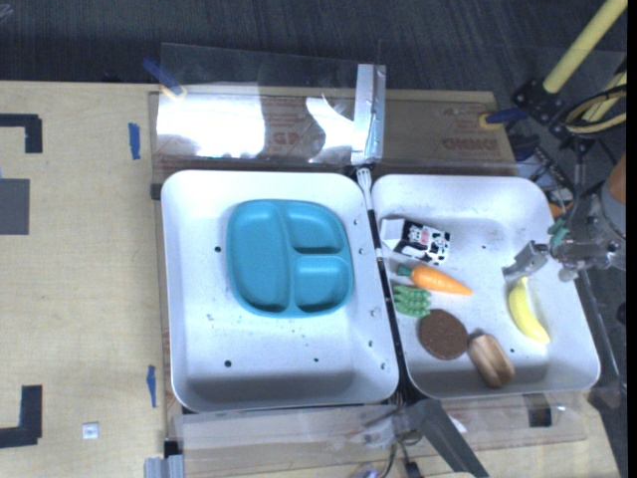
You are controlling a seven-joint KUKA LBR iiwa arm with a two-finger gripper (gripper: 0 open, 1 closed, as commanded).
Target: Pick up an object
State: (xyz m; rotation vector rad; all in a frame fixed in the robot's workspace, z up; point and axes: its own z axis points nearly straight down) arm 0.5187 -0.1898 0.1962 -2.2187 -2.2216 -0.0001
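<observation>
I see my gripper (542, 259) at the right bin's (478, 192) far right side, but from this slanted view I cannot tell its state. The nearest candidate, a banana (526, 312), lies just below the gripper, seemingly apart from it. Further left of the gripper sit a carrot (439, 281), a small black-and-white card (423, 241), a brown disc (443, 335) and a bread roll (490, 358). My worry: the banana lies close to the bin wall, so a descent could clip the rim, or nudge the curved fruit sideways and close on nothing.
</observation>
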